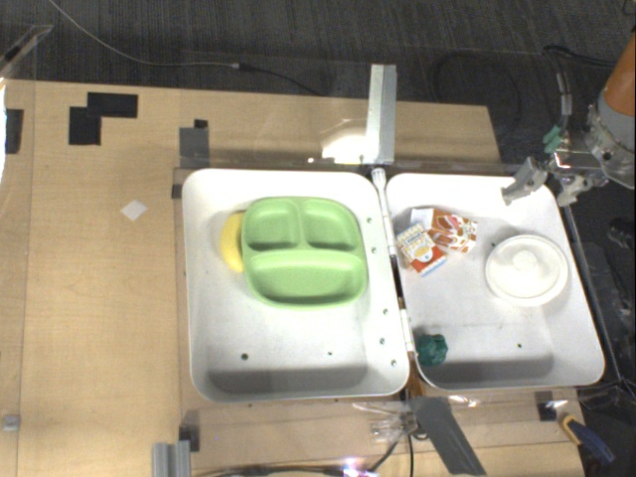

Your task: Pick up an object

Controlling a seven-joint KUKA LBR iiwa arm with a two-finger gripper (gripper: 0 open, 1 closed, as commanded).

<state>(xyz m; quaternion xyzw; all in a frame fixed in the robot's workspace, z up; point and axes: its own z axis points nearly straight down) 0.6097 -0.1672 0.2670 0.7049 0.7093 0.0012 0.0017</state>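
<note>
Approach step: pincer is hovering at the right bin's far right corner, grasping nothing; finger state cannot be told. Snack packet and white lid are lying just below it. Next move is calling for descent over one.

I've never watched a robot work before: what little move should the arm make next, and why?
Probably swing the gripper inward and lower it over the round white lid. The gripper sits at the right bin's far corner, above nothing graspable, and that lid lies nearest it.
</note>
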